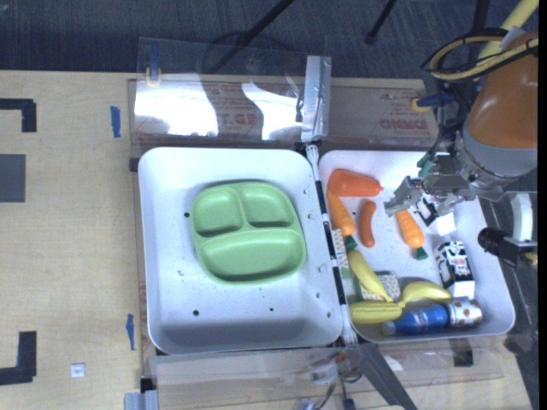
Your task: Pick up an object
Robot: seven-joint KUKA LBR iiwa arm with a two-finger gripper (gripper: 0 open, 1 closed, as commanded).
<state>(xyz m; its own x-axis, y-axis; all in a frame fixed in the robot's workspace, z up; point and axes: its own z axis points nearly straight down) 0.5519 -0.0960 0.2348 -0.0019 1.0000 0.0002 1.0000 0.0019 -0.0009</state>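
Positioned over the upper right part of the right bin (500, 310), the tool (416, 196) is seen at the end of the grey arm (504, 148), which enters from the right with its orange band (511, 101) above the wrist. Whether the tool is open or closed cannot be told at this slant; no object is seen gripped in it.

Just below the tool, a small orange carrot (411, 230) is noted lying on the bin floor. Further left in the same bin, a large orange carrot-shaped piece (352, 182) is recorded at the top, an orange sausage-shaped piece (367, 222) below it, and another orange piece (340, 215) against the left wall. Two yellow bananas (369, 278) (425, 293) are observed in the lower part, with a blue bottle (434, 317) lying on its side along the front wall. A small black-and-white item (453, 260) is noted near the right side, its kind not determinable.

In the left bin (162, 229), a green divided plate (247, 231) is recorded lying flat, near the centre. Both bins are seen side by side on the tabletop (60, 254), touching along their shared edge.
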